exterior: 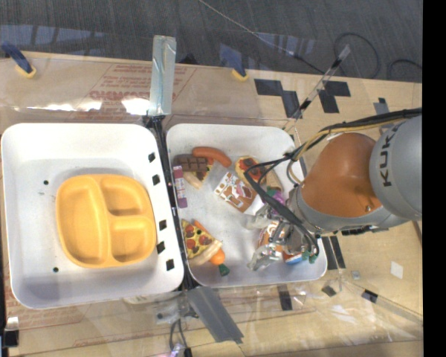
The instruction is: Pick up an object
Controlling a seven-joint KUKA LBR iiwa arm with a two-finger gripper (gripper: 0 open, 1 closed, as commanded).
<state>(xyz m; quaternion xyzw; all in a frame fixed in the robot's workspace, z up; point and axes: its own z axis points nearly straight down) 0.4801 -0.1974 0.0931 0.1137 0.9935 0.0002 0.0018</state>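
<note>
**Gripper low in the right bin's near corner**

The gripper [271, 250] sits among clutter at the right bin [238, 277]; finger state cannot be told. Judged best: centre over 1 item, like the pizza slice [197, 240], avoiding the farther sausage [211, 155].

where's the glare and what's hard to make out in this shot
Camera view: glare streaks the clear sheet on the bench just behind the bins, with paler reflections further back. Soft shadow runs along the left bin's inner walls. The yellow tray looks sharp and evenly lit. The pincer is a small, cluttered tangle of cables and toys in the right bin.
</note>
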